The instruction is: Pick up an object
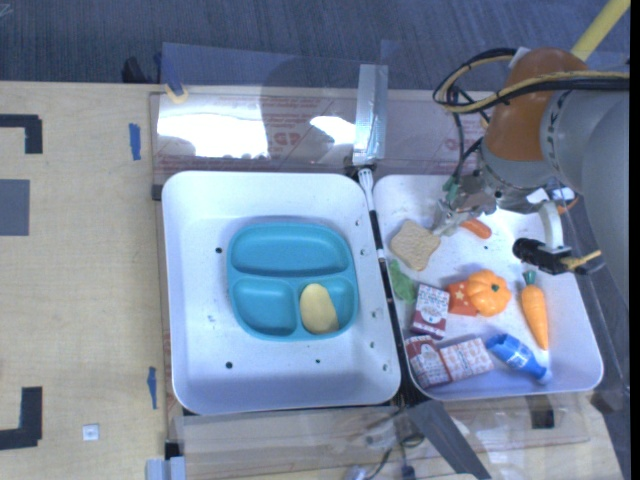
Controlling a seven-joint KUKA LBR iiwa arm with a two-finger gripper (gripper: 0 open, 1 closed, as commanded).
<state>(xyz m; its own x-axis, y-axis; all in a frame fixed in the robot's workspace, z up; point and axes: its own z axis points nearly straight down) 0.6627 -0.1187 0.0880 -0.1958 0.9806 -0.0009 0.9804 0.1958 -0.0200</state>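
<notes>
My gripper point(450, 213) hangs low over the back of the right bin point(590, 368), coming in from the right. Its tip is just above and to the right of a tan slice of toast point(414, 245), which lies near the bin's left wall. A small orange-red piece point(478, 229) lies right beside the gripper. Farther forward sit an orange pumpkin-like toy point(482, 293), a carrot point(535, 313), a blue bottle point(520, 355) and two red-and-white cartons point(431, 310) point(452, 360). I see nothing held.
The left bin point(190, 368) holds a blue divided tray point(285, 253) with a yellow oval piece point(318, 308) in its front right compartment. A green scrap point(401, 283) lies by the divider between the bins. The grey arm point(590, 138) covers the right bin's back right corner.
</notes>
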